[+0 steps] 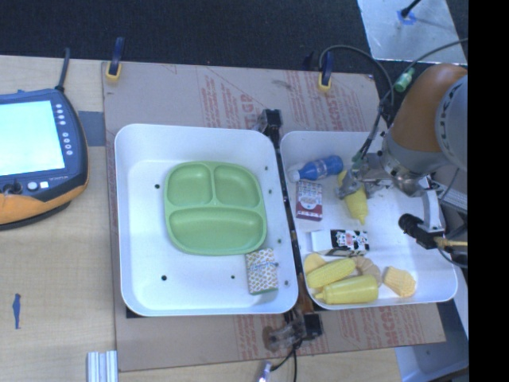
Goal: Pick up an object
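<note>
My gripper hangs low over the upper middle of the right bin, reaching in from the right. Directly under its tip lies a yellow squeeze-bottle-shaped item; whether the two touch is hard to judge. To the left are a blue bottle and a red carton. A white box with black patches lies mid-bin. Yellow corn cobs and a smaller corn piece rest along the front wall.
The left bin holds a green divided plate and a small patterned packet near its front right corner. A teach pendant lies at the bench's far left. A black part juts over the right bin's right side.
</note>
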`<control>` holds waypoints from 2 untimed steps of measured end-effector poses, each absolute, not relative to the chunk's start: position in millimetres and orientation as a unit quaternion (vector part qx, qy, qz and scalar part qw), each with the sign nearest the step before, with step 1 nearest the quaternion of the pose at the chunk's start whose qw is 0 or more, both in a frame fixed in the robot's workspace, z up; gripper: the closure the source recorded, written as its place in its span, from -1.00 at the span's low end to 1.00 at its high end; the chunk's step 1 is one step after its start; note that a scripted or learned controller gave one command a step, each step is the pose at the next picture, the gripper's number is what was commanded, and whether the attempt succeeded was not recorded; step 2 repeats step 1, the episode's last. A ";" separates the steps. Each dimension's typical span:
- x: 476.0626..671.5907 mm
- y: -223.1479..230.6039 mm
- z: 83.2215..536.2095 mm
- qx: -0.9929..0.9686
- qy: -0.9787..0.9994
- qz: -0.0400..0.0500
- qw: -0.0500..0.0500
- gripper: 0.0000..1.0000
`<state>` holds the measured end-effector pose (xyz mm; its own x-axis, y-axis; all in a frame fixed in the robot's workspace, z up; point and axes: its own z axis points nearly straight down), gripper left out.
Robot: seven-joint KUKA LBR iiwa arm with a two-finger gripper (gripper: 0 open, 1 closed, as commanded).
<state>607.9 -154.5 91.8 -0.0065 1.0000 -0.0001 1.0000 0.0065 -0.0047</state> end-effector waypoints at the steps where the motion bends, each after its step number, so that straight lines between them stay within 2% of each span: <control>1: 576.1 -83.1 192.6 -0.705 -0.709 0.000 0.001 1.00; 2: 576.1 -83.1 192.6 -0.705 -0.709 0.000 0.001 1.00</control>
